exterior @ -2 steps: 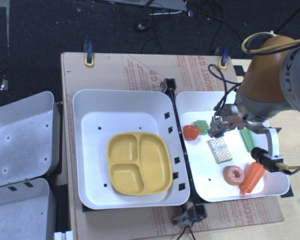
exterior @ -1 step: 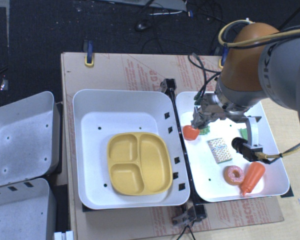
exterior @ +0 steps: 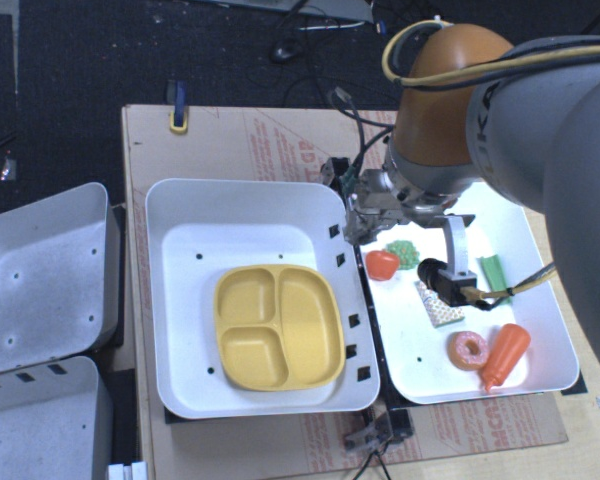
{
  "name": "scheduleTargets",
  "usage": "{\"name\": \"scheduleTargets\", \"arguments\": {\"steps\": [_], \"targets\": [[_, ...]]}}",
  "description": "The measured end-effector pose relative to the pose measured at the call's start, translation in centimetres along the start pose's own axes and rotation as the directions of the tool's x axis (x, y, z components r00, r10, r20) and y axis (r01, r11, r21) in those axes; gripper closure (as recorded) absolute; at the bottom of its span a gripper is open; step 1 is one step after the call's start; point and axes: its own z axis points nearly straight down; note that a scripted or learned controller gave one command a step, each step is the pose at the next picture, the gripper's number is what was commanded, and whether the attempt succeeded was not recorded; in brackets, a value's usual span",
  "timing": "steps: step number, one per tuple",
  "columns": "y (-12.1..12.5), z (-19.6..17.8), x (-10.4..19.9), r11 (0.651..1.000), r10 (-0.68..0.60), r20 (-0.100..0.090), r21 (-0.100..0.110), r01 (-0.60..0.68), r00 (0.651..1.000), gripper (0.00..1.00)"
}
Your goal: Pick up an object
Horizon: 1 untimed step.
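My gripper (exterior: 363, 220) hangs over the far left corner of the right bin (exterior: 550, 368), close to the wall between the two bins. Just in front of it lie a red tomato-like piece (exterior: 382, 264) and a green leafy piece (exterior: 404, 252), both apart from the gripper. Further right is a green block (exterior: 492, 269). A white speckled flat piece (exterior: 439, 308) lies mid-bin. Near the front right sit a pink donut (exterior: 469, 349) and an orange carrot (exterior: 505, 355). The big grey and orange arm hides the bin's far right part.
The left bin (exterior: 180, 268) holds a yellow divided plate (exterior: 278, 326) in its middle. Two grey lids (exterior: 40, 268) lie off the bench to the left. A blue-and-yellow clamp (exterior: 179, 108) sits at the bench's far left corner.
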Motion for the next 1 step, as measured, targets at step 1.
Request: {"name": "scheduleTargets", "arguments": {"steps": [1], "targets": [[2.72,-0.59,4.6,1.0,0.001,0.0,0.0,-0.001,1.0,1.0]]}}
